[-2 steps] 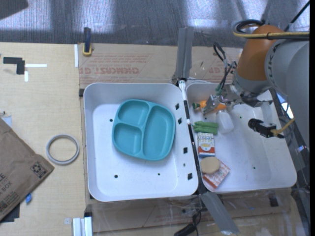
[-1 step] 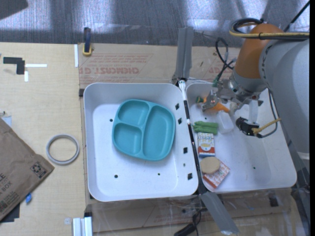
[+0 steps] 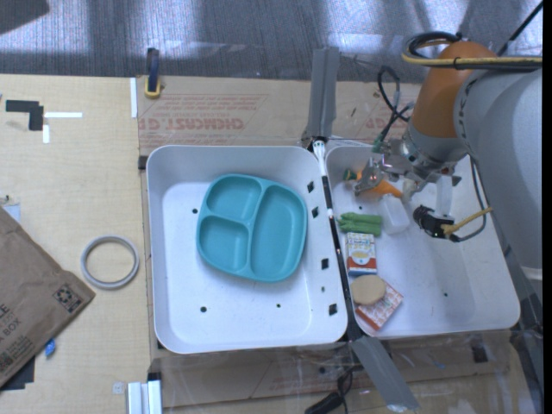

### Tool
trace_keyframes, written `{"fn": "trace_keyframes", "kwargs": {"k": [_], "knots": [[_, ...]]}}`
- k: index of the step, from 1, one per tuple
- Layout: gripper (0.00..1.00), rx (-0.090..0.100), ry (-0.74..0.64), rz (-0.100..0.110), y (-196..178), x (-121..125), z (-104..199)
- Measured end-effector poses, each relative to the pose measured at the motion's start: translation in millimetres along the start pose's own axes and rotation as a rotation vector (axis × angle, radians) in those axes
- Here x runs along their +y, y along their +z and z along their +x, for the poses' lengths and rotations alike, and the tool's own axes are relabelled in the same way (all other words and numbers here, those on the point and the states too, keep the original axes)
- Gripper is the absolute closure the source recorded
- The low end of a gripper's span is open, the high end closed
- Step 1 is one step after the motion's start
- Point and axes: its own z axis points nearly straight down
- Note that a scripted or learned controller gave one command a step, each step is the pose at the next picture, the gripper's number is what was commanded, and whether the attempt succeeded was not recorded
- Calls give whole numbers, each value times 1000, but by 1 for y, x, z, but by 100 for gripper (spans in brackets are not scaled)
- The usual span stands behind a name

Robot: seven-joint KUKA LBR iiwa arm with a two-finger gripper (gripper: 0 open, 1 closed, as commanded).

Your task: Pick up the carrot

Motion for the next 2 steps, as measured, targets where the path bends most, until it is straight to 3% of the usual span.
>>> {"fn": "trace_keyframes", "kwargs": {"k": [1,2], "knots": [[100,-1,-1,-3,-9,0,0],[100,-2,-2,-2,-18,0,-1]]}}
